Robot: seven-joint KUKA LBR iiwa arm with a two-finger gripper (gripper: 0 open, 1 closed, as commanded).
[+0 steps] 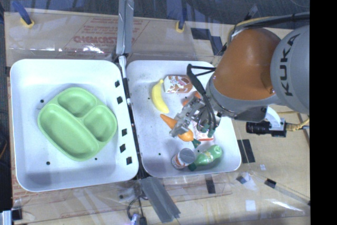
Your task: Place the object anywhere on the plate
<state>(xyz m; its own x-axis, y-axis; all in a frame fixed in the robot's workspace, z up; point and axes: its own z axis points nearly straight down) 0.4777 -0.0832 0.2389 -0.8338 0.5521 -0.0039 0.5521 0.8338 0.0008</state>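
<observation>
We see the carrot [176,126] lying in the right bin [142,155], just beside the end effector [185,123], which hangs low over it; we cannot tell how that end effector stands. A banana [158,96] lies near the carrot toward the bin's far side, with a small carton [176,84] next to it. A green bottle [206,158] and a can [184,157] rest at the near edge. The green plate [77,121], with three compartments, sits in the left bin [26,166] on the counter [68,34].
</observation>
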